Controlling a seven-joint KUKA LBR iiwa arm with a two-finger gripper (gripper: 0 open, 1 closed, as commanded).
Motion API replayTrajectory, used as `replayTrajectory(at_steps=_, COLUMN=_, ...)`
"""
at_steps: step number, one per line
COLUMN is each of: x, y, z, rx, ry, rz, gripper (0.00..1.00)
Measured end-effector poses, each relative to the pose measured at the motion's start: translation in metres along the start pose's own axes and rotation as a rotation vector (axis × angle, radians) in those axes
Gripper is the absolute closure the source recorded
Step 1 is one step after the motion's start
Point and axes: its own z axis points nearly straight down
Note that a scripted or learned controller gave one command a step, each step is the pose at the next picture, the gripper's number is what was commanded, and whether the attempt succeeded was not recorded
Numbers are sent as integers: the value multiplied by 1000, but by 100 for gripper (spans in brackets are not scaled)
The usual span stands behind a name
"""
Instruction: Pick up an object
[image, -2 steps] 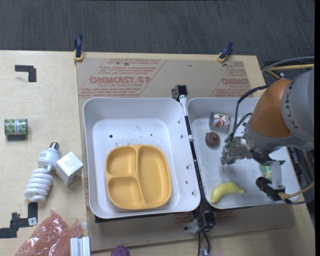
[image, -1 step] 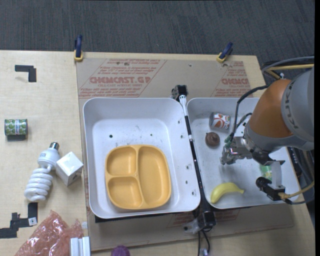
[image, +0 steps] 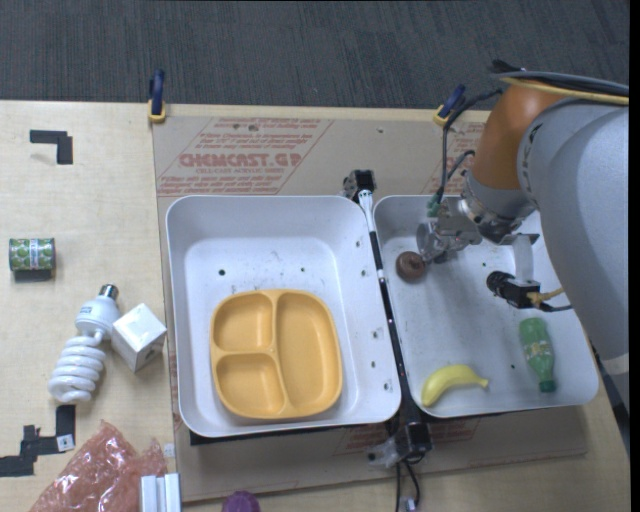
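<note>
In the right-hand bin (image: 470, 320), close to its far left corner, the pincer (image: 432, 246) hangs low over the white floor. Whether it is open or closed cannot be told from this angle. The grey arm (image: 590, 200) reaches in from the right, with its orange band (image: 510, 130) above the wrist.

Just beside the pincer, on its left and a little nearer the camera, lies a small brown round thing (image: 410, 265). It looks very close to the pincer tip, but contact cannot be made out, and nothing is seen gripped.

A banana (image: 455, 383) rests near the front wall of the same bin, curved side down. A green bottle (image: 537, 352) lies on its side by the right wall, well apart from the brown thing.

The left-hand bin (image: 250, 235) holds a yellow divided plate (image: 277, 352) with three compartments, set flat toward the front.

Both bins sit on a brown cardboard sheet (image: 250, 150) printed with red lettering.

On the counter (image: 80, 200) to the left of the bins are:
- a spiral light bulb (image: 80, 350) next to a white cube (image: 138, 335)
- a small green can (image: 32, 255) farther back
- a red mesh bag (image: 95, 465) at the front edge, only partly in view
</note>
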Motion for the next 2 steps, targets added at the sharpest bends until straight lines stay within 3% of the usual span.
replayTrajectory(at_steps=1, x=-8, y=-98, z=2, rx=-21, ry=-2, rz=2, gripper=0)
replayTrajectory(at_steps=2, x=-16, y=-162, z=3, rx=-21, ry=-1, rz=3, gripper=0)
